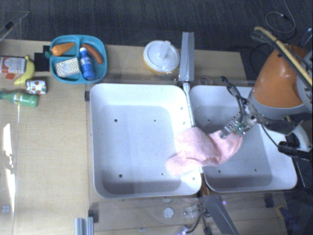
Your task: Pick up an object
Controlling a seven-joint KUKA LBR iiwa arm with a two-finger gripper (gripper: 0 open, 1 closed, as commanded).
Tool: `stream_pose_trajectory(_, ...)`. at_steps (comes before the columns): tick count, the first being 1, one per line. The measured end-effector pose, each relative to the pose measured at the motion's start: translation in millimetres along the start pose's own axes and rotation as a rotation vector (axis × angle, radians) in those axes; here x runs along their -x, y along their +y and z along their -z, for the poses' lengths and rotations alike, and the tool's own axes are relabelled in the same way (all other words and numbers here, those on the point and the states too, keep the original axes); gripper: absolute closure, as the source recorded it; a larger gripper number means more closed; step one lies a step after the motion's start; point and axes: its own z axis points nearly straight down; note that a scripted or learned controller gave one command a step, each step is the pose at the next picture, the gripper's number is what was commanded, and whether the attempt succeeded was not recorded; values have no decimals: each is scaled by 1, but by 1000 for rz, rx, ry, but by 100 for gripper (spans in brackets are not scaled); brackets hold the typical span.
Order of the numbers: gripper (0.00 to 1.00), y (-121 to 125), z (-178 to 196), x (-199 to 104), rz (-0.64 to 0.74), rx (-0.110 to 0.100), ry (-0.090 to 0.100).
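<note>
On the wooden bench [49, 170] two shallow white bins stand side by side, the left bin [137, 102] wider in this view than the right bin [274, 175]. Between them, at the far side, a grey metal post [186, 58] lies along the divider. Beyond the bench the floor is dark grey carpet [122, 9]. A thin cable [283, 9] makes a loop on the carpet at the upper right.

Behind the left bin, on the bench, there is a blue divided tray [100, 50] with toy food in it: a carrot [63, 48], a blue bottle [87, 64] and a sausage [97, 55]. Left of the tray lie a banana [25, 71], a small carton [11, 64], a small can [35, 86] and a green bottle [20, 99]. A round container with a white lid [161, 56] stands just left of the metal post.

The arm enters from the right, with its orange band [279, 82] above the right bin. The gripper [234, 129] is low inside the right bin, near its left part. A pink cloth [200, 151] is draped over the wall between the two bins, with one part in the near right corner of the left bin and the other part in the right bin. The right end of the cloth rises up to the gripper and touches it. It is too small and blurred to say whether the cloth is really clamped by the tool.
</note>
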Motion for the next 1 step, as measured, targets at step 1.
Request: stream_pose_trajectory(1, 100, 61, -11, 74, 216, 0, 0)
